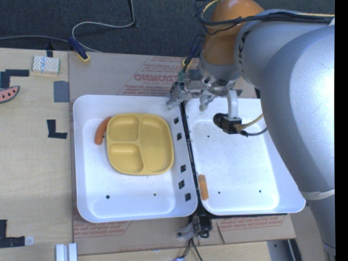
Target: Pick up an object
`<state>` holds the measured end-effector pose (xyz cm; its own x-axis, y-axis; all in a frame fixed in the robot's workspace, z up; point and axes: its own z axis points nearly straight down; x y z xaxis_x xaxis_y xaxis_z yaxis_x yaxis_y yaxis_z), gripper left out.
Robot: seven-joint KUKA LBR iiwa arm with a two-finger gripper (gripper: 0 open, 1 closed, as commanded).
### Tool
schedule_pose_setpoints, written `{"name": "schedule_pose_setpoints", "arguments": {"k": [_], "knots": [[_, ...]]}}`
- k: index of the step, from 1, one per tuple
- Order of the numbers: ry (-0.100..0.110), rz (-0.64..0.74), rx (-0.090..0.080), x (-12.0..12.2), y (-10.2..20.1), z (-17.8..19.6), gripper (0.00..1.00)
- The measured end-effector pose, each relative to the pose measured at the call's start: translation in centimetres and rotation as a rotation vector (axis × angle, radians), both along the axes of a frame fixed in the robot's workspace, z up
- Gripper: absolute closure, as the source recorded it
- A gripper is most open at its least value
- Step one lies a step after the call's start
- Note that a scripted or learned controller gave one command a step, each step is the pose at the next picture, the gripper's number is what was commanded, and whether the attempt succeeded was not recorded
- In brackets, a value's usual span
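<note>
Arm over the far rim of the two white bins — pincer state cannot be told.

The pincer (204,94) hangs at 12 o'clock above the divider between the bins. In the left bin (89,200) lies a yellow divided plate (140,144), an orange sausage-like piece (100,131) touching its 9 o'clock edge — in the right bin (255,194), a small orange piece (203,186) sits against the left wall.

Bulky grey arm (293,91) with an orange band (231,29), black cables, and metal jaws.
</note>
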<state>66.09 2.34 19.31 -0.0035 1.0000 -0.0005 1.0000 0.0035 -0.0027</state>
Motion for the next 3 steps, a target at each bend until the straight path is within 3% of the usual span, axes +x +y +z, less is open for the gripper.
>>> {"name": "schedule_pose_setpoints", "arguments": {"k": [1,2,3], "knots": [[0.001,0.002,0.001,0.0,0.08,0.94,1.0],[0.001,0.001,0.0,-0.01,0.07,0.92,0.0],[0.002,0.003,0.002,-0.01,0.15,1.86,1.0]]}}
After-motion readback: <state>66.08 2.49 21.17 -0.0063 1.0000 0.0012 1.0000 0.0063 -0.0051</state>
